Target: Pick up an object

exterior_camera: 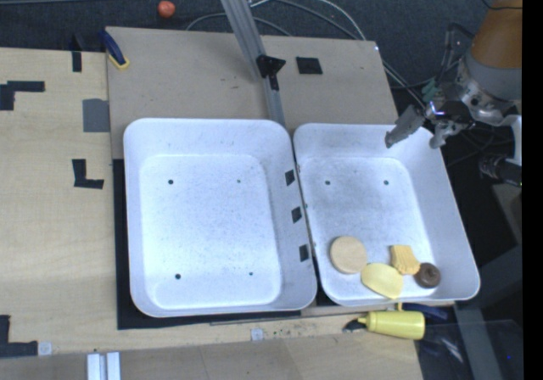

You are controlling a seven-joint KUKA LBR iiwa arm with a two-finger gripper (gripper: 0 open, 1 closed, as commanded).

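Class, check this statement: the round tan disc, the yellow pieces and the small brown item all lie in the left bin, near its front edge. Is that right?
Not quite. The camera view shows the round tan disc, yellow pieces and small brown item in the right bin, near its front edge, not the left bin.

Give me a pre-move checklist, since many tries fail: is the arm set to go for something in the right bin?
1. Objects present in right bin: ok; round tan disc, yellow piece, small yellow block, brown ring.
2. Objects apart enough for a clean pick: not ok; they cluster together.
3. Claw above an object: not ok; it is at the bin's far rim.
4. Claw carrying nothing: ok.
5. Claw opening: cannot tell.
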